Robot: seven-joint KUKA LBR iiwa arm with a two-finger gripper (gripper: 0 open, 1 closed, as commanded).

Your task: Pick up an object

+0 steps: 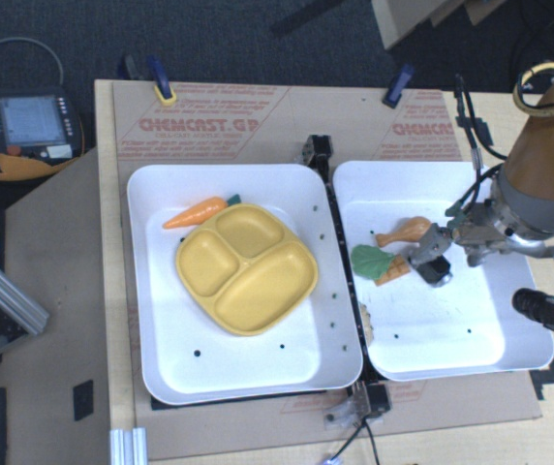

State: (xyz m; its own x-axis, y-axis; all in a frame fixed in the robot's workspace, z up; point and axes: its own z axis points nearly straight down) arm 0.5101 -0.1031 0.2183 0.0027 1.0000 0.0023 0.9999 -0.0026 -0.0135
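Note:
In the right bin (471,342) lie a tan toy drumstick (405,231) and a green leafy toy (368,259) with an orange piece (393,271) at its right end. My gripper (431,263) is low over that bin, just right of the orange piece and below the drumstick, with its dark tip close to or touching the orange piece. Nothing is visibly lifted. In the left bin (161,347) a yellow divided plate (246,269) sits with an orange toy carrot (195,212) at its upper left.
The arm's grey wrist and orange band (538,177) hang over the right bin's right side. A black part (543,308) sticks out near that bin's right rim. A dark divider (340,260) runs between the bins. A teach pendant (25,129) lies off the bench at far left.

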